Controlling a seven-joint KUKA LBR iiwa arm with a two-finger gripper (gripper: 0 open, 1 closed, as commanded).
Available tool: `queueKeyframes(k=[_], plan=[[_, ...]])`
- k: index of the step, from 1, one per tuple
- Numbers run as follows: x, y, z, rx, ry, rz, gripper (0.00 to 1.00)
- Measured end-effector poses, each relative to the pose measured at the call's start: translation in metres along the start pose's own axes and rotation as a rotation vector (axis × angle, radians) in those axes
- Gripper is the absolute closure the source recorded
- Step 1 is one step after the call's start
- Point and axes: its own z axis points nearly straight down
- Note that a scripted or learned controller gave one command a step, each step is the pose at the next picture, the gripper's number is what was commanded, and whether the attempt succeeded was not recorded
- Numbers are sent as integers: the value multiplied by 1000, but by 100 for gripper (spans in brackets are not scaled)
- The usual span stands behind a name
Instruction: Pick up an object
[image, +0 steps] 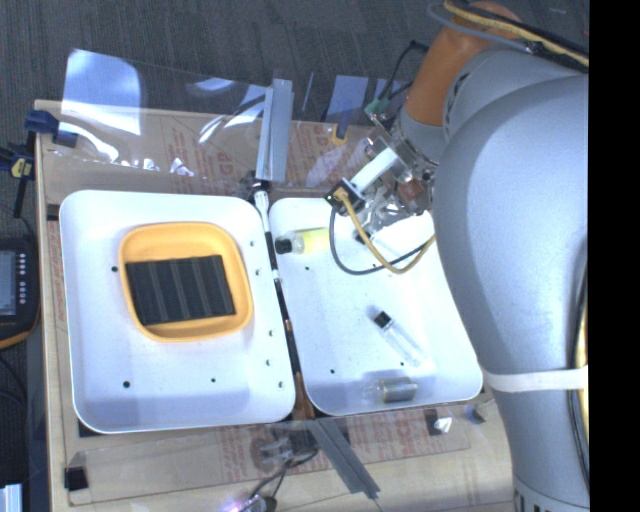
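Lay loose on the right bin's (455, 375) floor: a clear syringe (396, 338), a clear vial (392, 389) near the front rim, a yellow-tinted tube (300, 241) at the back. Hung above the back, wrapped in cables (375, 255): the tool (372, 212), state impossible to tell, probably lining up a descent.

A tray (180, 285) sits in the left bin (100, 380), three small items lie in the right bin (330, 370), the pincer (372, 215) above its far end.

Bright, even overhead light, bleaching the two white bins (110, 400) nearly flat. Glare streaking the clear plastic sheet (150, 140) at upper left. Soft, faint shadows. Slightly grainy, mildly soft throughout; dim floor beyond.
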Motion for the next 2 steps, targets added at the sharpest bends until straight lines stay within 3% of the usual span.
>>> queueKeyframes(k=[1, 2], plan=[[-62, 35, -28, 1, 0, 254, 100], [-39, 9, -6, 2, -1, -299, 100]])
